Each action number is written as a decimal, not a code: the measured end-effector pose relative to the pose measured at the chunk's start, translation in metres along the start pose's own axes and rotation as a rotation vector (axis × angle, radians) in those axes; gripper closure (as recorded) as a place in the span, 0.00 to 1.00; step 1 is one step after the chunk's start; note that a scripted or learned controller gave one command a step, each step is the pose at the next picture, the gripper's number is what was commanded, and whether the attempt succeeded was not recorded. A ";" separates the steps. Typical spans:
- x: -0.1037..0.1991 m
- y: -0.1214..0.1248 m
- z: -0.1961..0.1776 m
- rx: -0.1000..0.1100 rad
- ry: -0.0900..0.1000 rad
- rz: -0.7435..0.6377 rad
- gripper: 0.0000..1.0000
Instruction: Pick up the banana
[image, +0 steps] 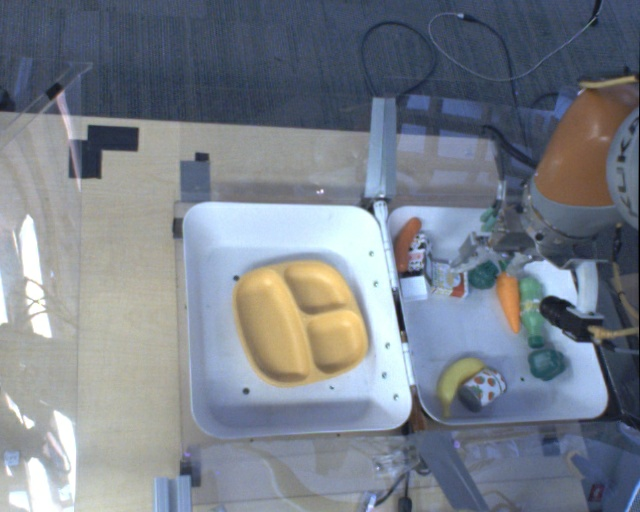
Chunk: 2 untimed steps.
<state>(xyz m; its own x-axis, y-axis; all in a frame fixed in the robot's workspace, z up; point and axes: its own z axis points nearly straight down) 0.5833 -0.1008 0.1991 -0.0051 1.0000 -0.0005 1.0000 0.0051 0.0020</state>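
The yellow banana (455, 380) lies curved near the front edge of the right bin (580, 400), touching a small patterned cube (484, 390) on its right. My gripper (493, 243) hangs over the back of the right bin, above a teal object (484, 275) and well behind the banana. Nothing shows in its grasp. The orange and grey arm (590, 140) comes in from the upper right.
The right bin also holds an orange carrot (509, 301), a green bottle (531, 310), a teal piece (546, 364), a red-orange bottle (408, 243) and a red and white packet (446, 284). A yellow divided plate (298, 320) sits in the left bin (210, 400).
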 end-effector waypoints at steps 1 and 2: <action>0.012 -0.052 0.070 0.002 0.001 -0.140 0.00; -0.050 -0.065 0.111 -0.005 0.002 0.184 0.00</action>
<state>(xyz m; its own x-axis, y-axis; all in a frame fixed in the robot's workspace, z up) 0.5186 -0.1515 0.0883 0.1784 0.9840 0.0024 0.9839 -0.1784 0.0065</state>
